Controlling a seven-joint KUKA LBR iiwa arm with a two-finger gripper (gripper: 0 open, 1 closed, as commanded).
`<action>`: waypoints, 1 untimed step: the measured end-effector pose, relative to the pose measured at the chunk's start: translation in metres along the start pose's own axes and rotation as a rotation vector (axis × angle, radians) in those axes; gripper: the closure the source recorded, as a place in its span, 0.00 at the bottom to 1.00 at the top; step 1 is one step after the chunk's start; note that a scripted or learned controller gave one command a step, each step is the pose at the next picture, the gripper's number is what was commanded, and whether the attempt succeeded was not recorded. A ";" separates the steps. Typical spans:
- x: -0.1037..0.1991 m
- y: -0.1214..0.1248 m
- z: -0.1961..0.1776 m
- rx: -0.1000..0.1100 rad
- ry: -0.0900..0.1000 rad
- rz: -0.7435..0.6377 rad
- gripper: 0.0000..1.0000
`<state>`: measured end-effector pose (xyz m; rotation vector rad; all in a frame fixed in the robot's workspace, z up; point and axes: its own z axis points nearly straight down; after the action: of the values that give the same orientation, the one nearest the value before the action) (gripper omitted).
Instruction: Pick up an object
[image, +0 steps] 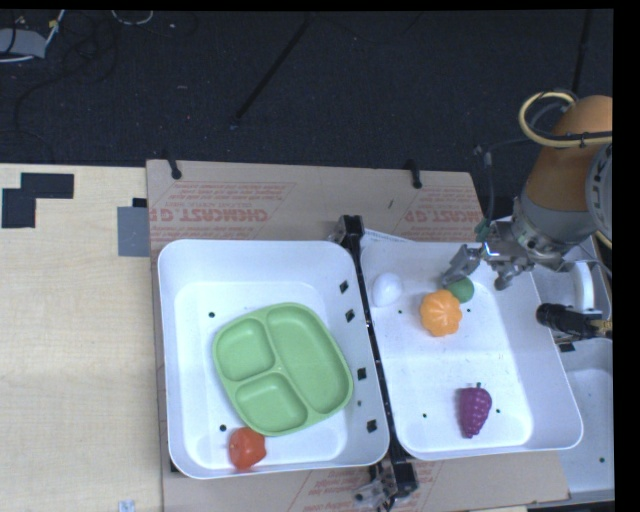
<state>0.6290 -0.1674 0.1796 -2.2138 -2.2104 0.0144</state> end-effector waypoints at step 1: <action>0.000 0.003 -0.009 -0.015 -0.003 -0.002 0.00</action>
<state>0.6322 -0.1674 0.1889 -2.2205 -2.2215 0.0007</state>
